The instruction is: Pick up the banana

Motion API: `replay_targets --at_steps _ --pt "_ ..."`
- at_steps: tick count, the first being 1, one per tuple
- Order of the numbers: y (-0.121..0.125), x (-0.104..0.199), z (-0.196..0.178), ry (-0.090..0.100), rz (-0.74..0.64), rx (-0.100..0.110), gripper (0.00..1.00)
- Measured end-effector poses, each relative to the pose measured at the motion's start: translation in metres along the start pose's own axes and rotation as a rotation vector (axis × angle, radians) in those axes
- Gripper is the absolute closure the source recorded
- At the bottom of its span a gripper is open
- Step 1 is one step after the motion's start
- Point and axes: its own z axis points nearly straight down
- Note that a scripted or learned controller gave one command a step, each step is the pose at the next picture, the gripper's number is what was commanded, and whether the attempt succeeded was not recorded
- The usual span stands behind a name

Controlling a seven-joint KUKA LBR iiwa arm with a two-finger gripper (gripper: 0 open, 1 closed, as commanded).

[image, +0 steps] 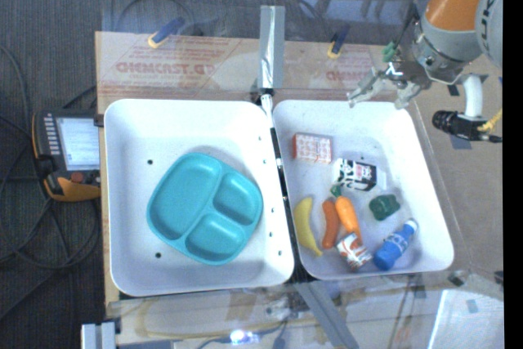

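Note:
The yellow banana (307, 226) lies along the left wall of the right bin (425, 176), near its front, next to two orange carrots (340, 218). My gripper (382, 91) hangs above the right bin's far edge, well away from the banana. Its two fingers are spread apart with nothing between them.
The right bin also holds a red-and-white packet (313, 148), a black-and-white carton (355, 173), a dark green item (383, 206), a blue bottle (396, 245) and a small can (352, 251). A teal divided plate (206, 208) lies in the left bin (122, 176).

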Motion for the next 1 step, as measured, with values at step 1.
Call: replay_targets --at_steps 1 --pt "-0.0765 0.0353 -0.0967 -0.004 -0.207 -0.002 0.00"
